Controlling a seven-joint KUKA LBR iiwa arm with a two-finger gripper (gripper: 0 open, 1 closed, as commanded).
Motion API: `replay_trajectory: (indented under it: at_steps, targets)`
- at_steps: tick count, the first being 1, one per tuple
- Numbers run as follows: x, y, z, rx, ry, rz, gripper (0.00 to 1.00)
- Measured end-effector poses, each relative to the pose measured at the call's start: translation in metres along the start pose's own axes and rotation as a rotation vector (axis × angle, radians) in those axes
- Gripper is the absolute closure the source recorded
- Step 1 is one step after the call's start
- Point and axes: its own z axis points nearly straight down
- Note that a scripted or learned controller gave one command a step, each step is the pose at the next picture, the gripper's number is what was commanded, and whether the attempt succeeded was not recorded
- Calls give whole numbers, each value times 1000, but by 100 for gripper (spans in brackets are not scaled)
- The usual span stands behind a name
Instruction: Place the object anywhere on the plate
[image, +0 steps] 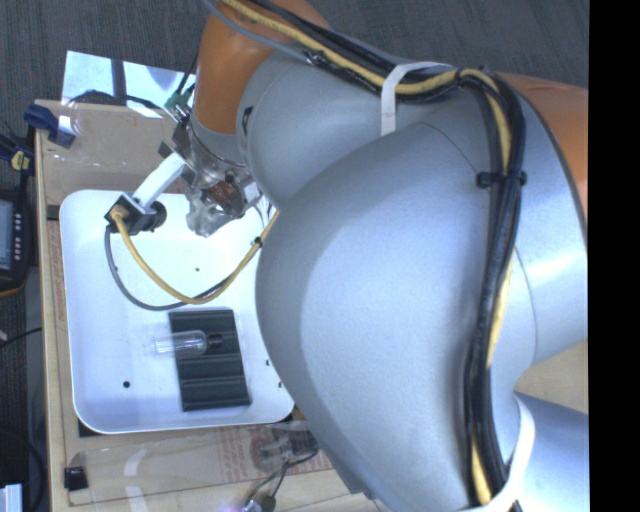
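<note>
The white bin (95, 385) lies left of and below the gripper. A yellow cable (150, 290) loops over the bin floor, down and left from the gripper. Further below it, well apart, a small clear tube-like object (185, 344) lies on its side across the upper part of a dark ribbed plate (215, 378), touching it. The gripper (215, 205) hangs over the bin's upper end with nothing visibly held; it is too blurred and too hidden by the wrist for me to tell whether it is open or closed. To its right the grey arm (420, 300) hides the rest of the bench. If the ribbed slab is the plate, the placing looks done, and only drawing clear is left
</note>
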Motion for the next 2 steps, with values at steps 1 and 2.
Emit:
replay_trajectory:
  at_steps: [1,2]
  targets:
    - [23,-18,-54,4,1,-215,100]
    - [31,-2,69,8,-4,-449,100]
